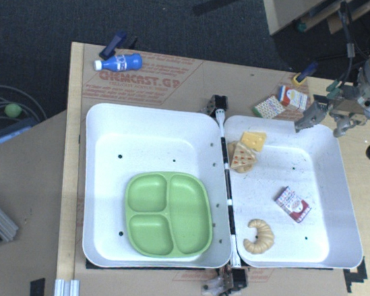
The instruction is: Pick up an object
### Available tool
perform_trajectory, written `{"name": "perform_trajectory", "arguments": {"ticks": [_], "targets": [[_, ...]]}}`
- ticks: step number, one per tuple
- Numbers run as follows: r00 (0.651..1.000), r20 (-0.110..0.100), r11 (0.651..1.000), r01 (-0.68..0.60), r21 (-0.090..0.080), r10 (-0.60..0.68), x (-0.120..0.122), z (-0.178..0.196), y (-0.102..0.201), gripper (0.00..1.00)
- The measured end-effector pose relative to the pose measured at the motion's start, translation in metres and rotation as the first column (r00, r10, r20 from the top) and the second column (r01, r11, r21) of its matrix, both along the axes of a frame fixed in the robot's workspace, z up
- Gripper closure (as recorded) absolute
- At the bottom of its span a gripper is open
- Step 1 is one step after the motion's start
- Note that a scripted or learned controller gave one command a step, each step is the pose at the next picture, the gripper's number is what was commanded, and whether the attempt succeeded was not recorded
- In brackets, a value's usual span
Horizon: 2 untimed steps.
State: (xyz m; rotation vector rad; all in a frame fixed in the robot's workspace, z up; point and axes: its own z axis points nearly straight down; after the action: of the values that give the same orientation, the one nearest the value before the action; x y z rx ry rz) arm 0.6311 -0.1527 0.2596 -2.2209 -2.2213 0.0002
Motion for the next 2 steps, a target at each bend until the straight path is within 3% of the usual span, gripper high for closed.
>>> {"name": "perform_trajectory", "arguments": {"ticks": [1,2], "targets": [[1.0,-0.002,1.0,-0.001,0.001,0.001,0.005,-0.107,0.037,0.0],[1.0,0.008,1.0,0.002,-0.006,-0.002,0.023,-0.162,0.051,0.0]]}}
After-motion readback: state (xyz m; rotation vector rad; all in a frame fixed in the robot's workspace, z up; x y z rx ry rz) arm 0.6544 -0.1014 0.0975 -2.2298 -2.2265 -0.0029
